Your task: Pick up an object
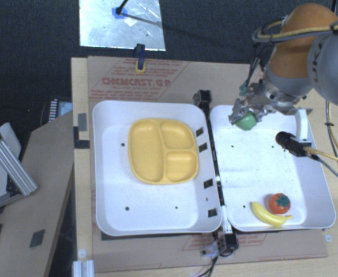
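My gripper (pixel 245 116) hangs over the far left corner of the right bin (pixel 313 172). A small round green object (pixel 248 122) sits between its grey fingers, and the fingers are closed against it. I cannot tell whether the green object rests on the bin floor or is slightly lifted. A yellow banana (pixel 269 214) and a red tomato-like fruit with a green top (pixel 279 202) lie together near the front right corner of the same bin, well apart from the gripper.
A yellow three-compartment plate (pixel 162 150) lies in the left bin (pixel 108 172). The black divider (pixel 212 154) runs between the bins. A black fitting with a yellow cable (pixel 291 143) hangs off the arm over the right bin's right side.
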You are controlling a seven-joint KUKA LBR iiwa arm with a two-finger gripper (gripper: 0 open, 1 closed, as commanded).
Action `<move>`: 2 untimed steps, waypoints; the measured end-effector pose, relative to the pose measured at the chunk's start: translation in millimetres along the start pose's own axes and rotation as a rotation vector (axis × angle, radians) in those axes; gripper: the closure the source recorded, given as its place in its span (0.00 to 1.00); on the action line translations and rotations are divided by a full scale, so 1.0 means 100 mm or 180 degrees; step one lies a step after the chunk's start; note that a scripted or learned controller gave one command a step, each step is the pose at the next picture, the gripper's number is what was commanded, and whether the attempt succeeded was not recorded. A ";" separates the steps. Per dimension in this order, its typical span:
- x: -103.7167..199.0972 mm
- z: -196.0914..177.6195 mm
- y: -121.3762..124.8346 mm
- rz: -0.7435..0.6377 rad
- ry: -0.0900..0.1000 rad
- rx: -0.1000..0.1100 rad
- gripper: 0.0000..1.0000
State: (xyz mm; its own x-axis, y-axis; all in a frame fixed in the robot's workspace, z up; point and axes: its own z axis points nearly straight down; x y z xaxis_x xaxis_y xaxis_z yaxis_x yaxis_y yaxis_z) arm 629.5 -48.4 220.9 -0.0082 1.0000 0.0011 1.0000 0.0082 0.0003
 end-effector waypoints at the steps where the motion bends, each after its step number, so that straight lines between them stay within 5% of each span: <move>1: 0.49 0.01 -0.23 -0.0004 0.0003 0.0004 1.00; 2: 1.10 -0.08 -0.34 -0.0009 0.0006 -0.0003 1.00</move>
